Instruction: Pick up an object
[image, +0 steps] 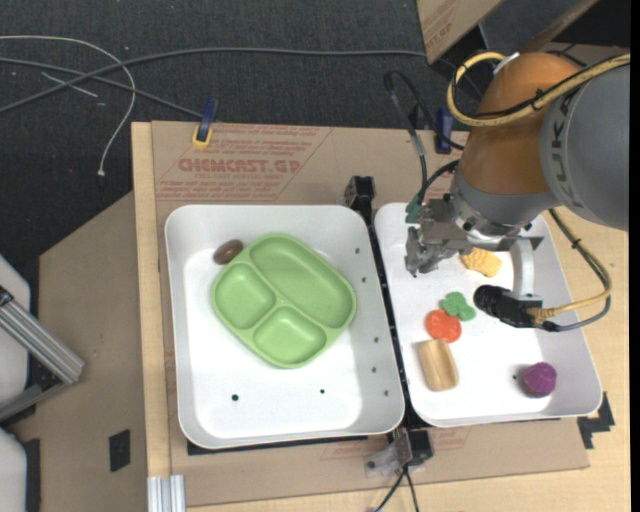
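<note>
Bins sit side by side. The left bin (190, 330) holds a green tray (283, 298) with a brown lump (229, 251) at its upper-left edge. The right bin (490, 395) holds a tan block (437, 364), a tomato (443, 325), a green piece (458, 304), a yellow piece (483, 262) and a purple ball (539, 378). The gripper (422, 262) hangs over the right bin's upper left, above bare floor; whether its fingers are apart I cannot tell.

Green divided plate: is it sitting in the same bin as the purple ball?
No. The green divided plate lies in the left bin, while the purple ball rests in the right bin.
</note>
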